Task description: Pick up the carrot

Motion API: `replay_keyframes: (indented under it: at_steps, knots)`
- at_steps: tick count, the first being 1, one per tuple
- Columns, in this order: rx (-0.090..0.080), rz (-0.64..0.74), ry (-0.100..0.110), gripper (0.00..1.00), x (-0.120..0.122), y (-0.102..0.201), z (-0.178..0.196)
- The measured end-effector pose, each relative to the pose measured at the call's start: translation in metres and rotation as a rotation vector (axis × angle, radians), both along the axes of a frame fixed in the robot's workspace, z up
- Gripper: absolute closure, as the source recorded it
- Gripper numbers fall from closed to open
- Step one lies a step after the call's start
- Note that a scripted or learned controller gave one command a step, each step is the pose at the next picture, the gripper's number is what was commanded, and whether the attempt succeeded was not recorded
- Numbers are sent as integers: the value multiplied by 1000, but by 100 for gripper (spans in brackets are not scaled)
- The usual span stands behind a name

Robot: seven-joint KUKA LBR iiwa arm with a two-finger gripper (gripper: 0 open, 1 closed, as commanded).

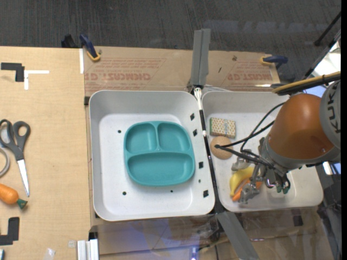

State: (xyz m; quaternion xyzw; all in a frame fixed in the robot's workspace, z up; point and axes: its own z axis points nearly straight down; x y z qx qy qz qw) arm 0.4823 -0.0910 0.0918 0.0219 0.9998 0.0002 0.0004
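Note:
In the right bin (303,196), an orange carrot (237,195) lies near the front wall, mostly covered by the gripper. My gripper (250,190) is low in this bin, directly over the carrot, with orange showing around its tip. A yellow banana (239,176) lies against the carrot on its far side, touching the gripper's left side. The arm's orange band (298,129) hangs over the middle of the bin and hides part of its floor.
A patterned cracker-like block (223,127) and a round brown bun (220,148) sit at the right bin's left side. A teal divided plate (159,153) lies in the left bin (103,161). On the bench at left are scissors (16,145) and another small orange carrot toy (8,195).

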Motion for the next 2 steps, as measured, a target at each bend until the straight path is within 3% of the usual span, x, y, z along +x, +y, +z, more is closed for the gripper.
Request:
replay_keyframes:
  at_steps: [1,2]
  knots:
    - [-1,296,-2,0,-3,-10,0]
    - [-1,656,-4,0,19,-4,1]
